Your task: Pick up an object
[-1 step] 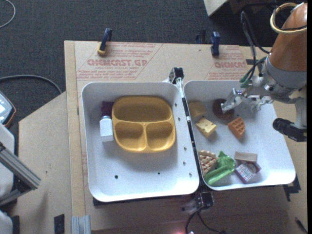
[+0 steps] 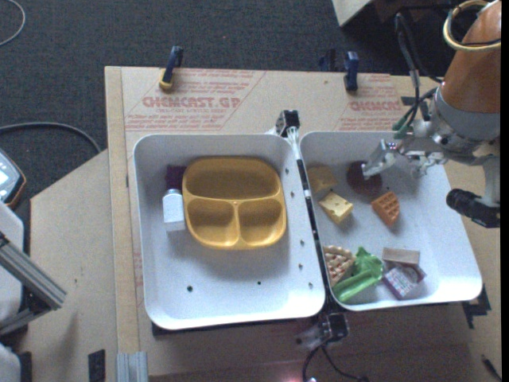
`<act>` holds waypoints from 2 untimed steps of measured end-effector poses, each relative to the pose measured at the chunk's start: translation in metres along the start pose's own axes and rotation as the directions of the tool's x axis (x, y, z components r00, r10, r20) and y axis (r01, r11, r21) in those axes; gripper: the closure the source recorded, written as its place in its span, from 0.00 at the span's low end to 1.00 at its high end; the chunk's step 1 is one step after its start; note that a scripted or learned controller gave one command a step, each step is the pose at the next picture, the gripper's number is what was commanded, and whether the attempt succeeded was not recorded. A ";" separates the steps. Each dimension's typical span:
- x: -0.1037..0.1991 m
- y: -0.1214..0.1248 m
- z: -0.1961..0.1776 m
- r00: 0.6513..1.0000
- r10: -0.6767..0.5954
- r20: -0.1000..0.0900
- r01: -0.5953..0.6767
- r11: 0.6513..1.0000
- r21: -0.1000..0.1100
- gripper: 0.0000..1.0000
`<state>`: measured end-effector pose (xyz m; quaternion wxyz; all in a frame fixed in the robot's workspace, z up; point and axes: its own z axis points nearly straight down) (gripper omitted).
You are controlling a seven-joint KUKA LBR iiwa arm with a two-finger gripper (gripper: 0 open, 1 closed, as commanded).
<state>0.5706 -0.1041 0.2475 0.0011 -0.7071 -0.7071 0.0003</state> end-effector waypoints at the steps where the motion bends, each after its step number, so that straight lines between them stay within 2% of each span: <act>1: -0.005 0.008 0.054 1.000 0.001 0.000 -0.001 1.000 0.004 0.00; 2: -0.007 -0.001 0.101 1.000 0.001 -0.001 -0.001 1.000 0.006 0.00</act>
